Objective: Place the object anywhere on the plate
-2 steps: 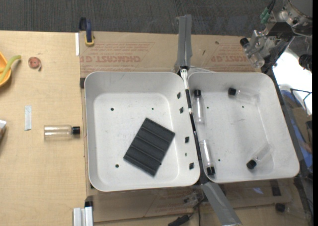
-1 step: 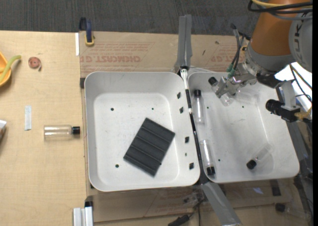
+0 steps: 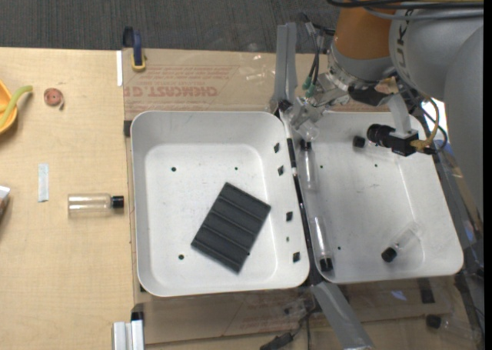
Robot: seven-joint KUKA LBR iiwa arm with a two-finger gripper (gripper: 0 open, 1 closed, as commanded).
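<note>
A black ribbed rectangular plate (image 3: 231, 227) lies flat and slanted in the left bin (image 3: 154, 187). A small clear bottle with a black cap (image 3: 401, 246) lies on its side near the front right corner of the right bin (image 3: 369, 202). My gripper (image 3: 303, 125) hangs over the far left corner of the right bin, close to the wall between the bins, well away from the bottle and from the plate. A clear, tube-like thing (image 3: 308, 169) lies just below it along that wall; whether it is touched I cannot tell.
Another clear tube-like thing with a dark end (image 3: 320, 239) lies along the right bin's left wall. A second clear bottle (image 3: 94, 202), a small white strip (image 3: 43, 183) and a brown disc (image 3: 52, 97) rest on the wooden bench to the left. The arm (image 3: 430, 41) overhangs the right bin's far side.
</note>
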